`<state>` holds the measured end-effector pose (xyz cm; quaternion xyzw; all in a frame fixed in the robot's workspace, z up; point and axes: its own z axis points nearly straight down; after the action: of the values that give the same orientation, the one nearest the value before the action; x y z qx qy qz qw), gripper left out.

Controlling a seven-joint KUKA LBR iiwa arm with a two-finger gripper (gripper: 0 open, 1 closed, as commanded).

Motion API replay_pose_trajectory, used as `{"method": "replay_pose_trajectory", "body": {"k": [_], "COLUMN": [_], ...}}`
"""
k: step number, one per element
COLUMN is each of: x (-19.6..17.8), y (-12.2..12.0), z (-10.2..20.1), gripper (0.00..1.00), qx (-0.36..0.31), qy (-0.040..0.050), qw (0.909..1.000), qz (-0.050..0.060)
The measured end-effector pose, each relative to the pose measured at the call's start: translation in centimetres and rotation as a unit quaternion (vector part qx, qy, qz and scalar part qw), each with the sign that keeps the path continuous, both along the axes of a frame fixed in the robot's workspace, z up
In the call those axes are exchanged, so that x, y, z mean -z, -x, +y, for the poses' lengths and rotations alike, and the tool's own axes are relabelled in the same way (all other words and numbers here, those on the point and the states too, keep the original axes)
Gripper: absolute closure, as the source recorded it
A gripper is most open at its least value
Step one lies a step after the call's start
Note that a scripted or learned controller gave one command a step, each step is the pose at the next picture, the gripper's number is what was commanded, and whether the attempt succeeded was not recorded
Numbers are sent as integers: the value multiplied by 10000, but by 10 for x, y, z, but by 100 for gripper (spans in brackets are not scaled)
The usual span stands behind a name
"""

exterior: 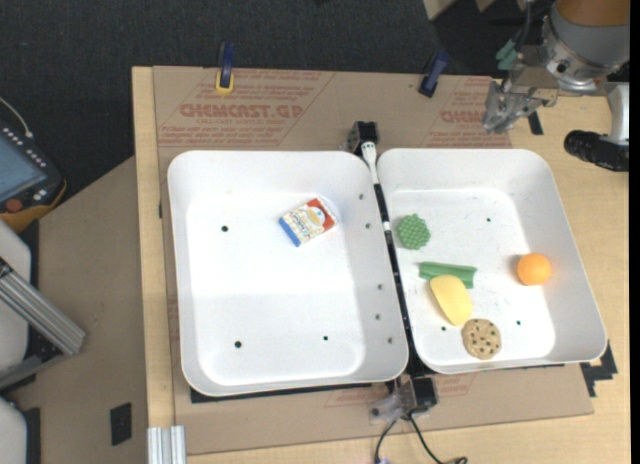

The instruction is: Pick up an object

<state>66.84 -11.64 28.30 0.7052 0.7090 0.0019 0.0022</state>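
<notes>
My gripper (pixel 503 115) hangs high over the back edge of the right bin (pixel 560 202), nothing between its fingers as far as I can see. In the right bin lie a green round textured item (pixel 412 231), a yellow corn-like piece with a green stalk (pixel 449 292), an orange ball (pixel 534 269) and a round cookie (pixel 482 338). In the left bin (pixel 200 282) lies a small blue and white carton (pixel 307 221), tilted, near the back middle.
Both bins rest on a cardboard sheet (pixel 180 112) held by blue clamps (pixel 226 68) at the back. A black clip (pixel 362 138) joins the bins at the back, another (pixel 415 394) at the front. Dark equipment (pixel 598 148) sits at the right edge.
</notes>
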Motion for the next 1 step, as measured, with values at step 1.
{"method": "replay_pose_trajectory", "body": {"k": [1], "x": [41], "y": [72], "z": [-6], "gripper": [100], "qx": [41], "qy": [-10], "qw": [10000], "qz": [72]}}
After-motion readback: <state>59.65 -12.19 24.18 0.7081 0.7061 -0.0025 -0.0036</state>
